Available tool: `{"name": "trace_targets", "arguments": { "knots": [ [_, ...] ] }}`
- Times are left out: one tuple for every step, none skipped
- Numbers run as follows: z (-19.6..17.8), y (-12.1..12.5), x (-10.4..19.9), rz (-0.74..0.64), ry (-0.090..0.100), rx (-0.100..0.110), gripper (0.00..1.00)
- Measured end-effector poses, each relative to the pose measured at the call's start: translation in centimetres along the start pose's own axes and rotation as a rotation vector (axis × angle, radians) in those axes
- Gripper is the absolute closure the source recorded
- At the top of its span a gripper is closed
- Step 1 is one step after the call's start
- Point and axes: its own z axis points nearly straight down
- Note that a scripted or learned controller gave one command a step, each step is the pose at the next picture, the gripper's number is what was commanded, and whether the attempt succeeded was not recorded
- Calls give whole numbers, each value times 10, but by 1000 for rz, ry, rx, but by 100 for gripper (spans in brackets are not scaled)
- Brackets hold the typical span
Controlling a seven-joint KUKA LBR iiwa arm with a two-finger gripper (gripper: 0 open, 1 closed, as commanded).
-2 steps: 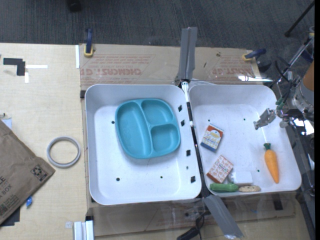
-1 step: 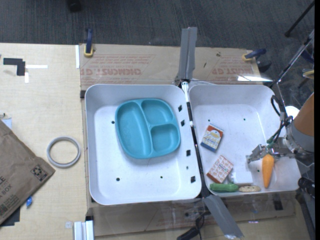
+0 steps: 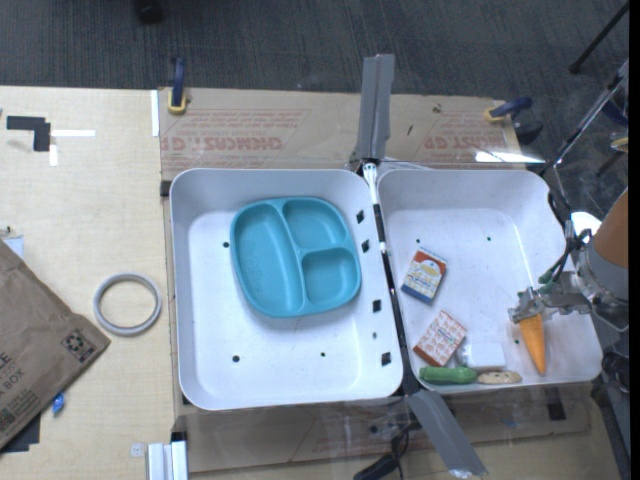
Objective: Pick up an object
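Reaching in at the right bin point(image 3: 560, 203), I see my gripper point(image 3: 535, 311) low at its right side, right over the top of the orange carrot point(image 3: 536, 343). Its fingers seem to sit around the carrot's upper end, though I cannot tell their spread. A blue carton point(image 3: 424, 275) and patterned packet point(image 3: 440, 339) lie well apart, leftward.

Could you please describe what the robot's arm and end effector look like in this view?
At the right edge, a small stretch of the arm shows as grey with an orange-tan patch above it. The end effector is a compact grey metal assembly with thin dark cables or rods running up to it. No markings are readable.
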Motion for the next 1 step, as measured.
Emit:
{"name": "trace_targets", "arguments": {
  "knots": [
    [-80, 78, 41, 34, -6, -1, 100]
  ]
}}
